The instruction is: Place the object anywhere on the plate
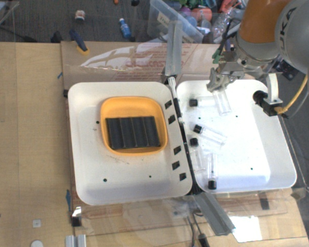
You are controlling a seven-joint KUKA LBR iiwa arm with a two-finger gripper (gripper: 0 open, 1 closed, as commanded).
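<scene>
Nearest the camera, at the front edge of the right bin (278, 153), a clear tube with a black cap (211, 173) lies with its long axis running near to far, cap toward the camera. Beyond it, a 2nd tube (208, 133) lies slantwise, long axis left to right, black cap at its left end toward the divider. A 3rd tube (220, 103) lies at the bin's far side, directly under the pincer (219, 84), its axis tilted slightly from near-far; a black cap (193, 102) sits just left of it.

The plate (134, 123), yellow with a dark ribbed insert, rests in the left bin (87, 158), well apart from all 3 tubes.

The pincer hangs low over the 3rd tube at the far side of the right bin. Whether its fingers stand apart or together I cannot tell, and no tube can be seen between them.

The step in hand looks like the pick: nothing lies on the plate yet. The next move likely calls for closing across the tube's narrow width, square to its long axis, then lifting clear of the divider and carrying left over the plate.
</scene>
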